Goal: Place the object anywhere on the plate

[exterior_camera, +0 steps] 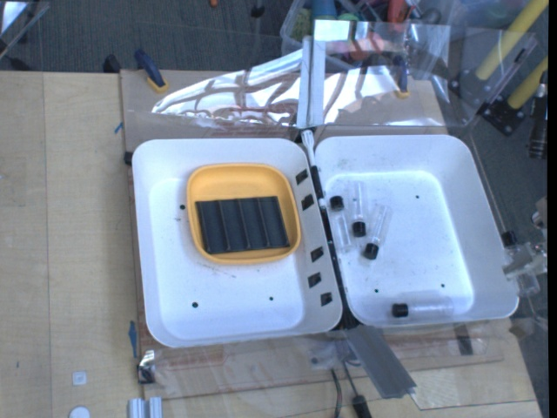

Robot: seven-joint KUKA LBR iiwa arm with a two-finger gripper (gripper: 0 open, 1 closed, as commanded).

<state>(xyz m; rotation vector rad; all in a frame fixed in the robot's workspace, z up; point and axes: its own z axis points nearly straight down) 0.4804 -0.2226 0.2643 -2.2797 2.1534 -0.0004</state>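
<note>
two white bins are seen side by side on the desk (52,233). in the left bin (165,312) a yellow plate (202,190) is set, and a dark ribbed block (243,224) lies flat on it, within the rim. in the right bin (461,233) several clear vials with black caps are scattered: a cluster (359,225) near the divider and one vial (425,307) by the near wall. part of the arm (527,264) is glimpsed at the right edge, well apart from plate and vials; whether the jaws are open or closed cannot be told, and nothing is seen held. if the block is the object, placement is judged done; otherwise a vial must next be grasped and carried across to the plate.
</note>
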